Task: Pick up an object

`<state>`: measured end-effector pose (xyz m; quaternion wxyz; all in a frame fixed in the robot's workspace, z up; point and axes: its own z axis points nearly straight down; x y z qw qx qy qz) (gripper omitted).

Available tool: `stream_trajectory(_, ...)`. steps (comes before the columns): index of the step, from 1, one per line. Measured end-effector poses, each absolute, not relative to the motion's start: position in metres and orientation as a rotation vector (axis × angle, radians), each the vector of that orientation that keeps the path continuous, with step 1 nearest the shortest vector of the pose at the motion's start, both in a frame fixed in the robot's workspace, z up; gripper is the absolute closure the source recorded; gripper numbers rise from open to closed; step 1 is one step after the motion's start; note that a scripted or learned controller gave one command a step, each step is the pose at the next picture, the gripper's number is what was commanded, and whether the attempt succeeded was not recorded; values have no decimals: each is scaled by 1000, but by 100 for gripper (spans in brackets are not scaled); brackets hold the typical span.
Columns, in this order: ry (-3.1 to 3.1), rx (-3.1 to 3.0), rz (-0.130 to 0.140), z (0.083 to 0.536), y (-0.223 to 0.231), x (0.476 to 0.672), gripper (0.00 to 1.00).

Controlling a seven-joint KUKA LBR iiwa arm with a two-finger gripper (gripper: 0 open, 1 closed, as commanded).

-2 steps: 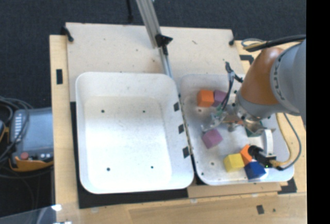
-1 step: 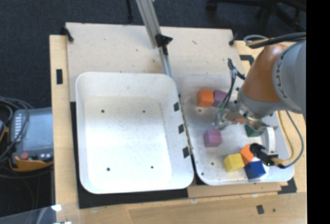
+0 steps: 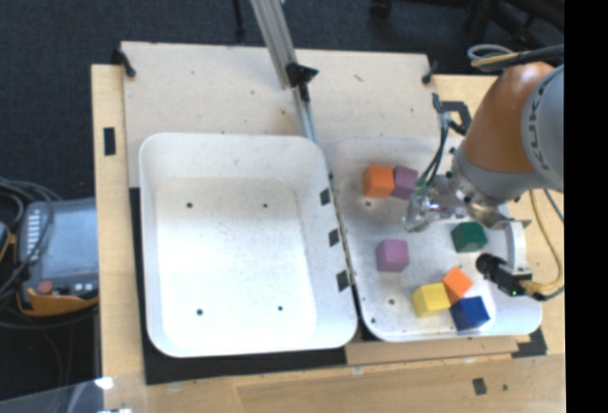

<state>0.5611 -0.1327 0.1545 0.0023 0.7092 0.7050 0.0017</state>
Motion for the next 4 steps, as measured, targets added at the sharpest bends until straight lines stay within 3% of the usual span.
stream_trajectory(2,2223,2214,5,228,-134,561,100)
stream_trajectory(4,2231,2214,1,229,-27,543,100)
